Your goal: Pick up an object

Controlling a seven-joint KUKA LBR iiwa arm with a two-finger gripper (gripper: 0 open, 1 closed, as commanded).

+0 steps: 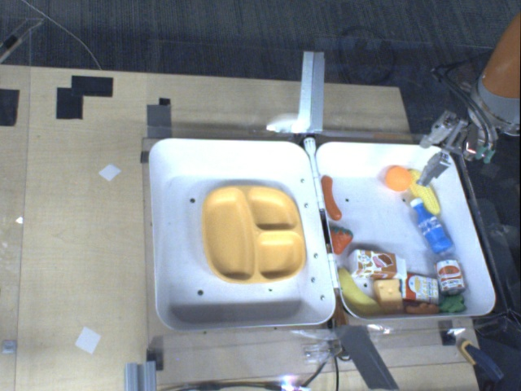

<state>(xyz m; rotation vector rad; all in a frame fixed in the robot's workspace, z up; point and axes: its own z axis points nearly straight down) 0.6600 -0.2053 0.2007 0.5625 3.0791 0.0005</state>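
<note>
- Corn cob (426, 195) lying just beside orange ball (397, 177), right bin (480, 243).
- Gripper (440, 160) hovering right above, fingers apart, holding nothing.
- Probably worth dropping straight, straddling corn only.

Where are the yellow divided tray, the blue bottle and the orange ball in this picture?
yellow divided tray (248, 233): camera view, on the ridge between its compartments.
blue bottle (431, 228): camera view, on the middle of its body.
orange ball (396, 177): camera view, on its visible top.
</note>
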